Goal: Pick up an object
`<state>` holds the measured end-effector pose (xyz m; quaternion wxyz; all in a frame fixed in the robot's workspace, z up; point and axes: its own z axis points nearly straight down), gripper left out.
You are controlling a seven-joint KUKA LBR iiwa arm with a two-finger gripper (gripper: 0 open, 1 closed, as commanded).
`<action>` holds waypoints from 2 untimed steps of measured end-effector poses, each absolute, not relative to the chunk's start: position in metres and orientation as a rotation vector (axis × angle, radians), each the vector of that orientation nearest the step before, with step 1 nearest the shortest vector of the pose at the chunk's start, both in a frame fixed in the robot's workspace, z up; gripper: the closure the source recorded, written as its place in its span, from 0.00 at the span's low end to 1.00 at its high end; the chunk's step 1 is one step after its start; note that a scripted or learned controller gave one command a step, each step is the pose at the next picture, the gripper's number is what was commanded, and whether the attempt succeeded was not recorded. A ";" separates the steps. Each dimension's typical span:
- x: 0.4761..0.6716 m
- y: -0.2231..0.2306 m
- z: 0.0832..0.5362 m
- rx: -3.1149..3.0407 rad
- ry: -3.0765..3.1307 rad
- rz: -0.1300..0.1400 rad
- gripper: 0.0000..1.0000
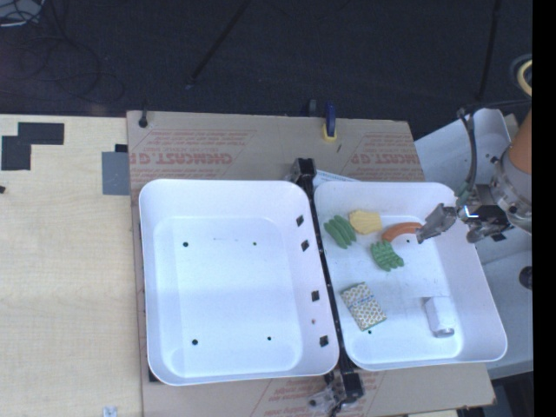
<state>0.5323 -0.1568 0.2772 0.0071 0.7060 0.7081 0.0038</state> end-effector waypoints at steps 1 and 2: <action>0.528 -0.157 0.277 2.224 2.224 -0.004 1.00; 0.473 -0.148 0.255 2.228 2.226 -0.006 1.00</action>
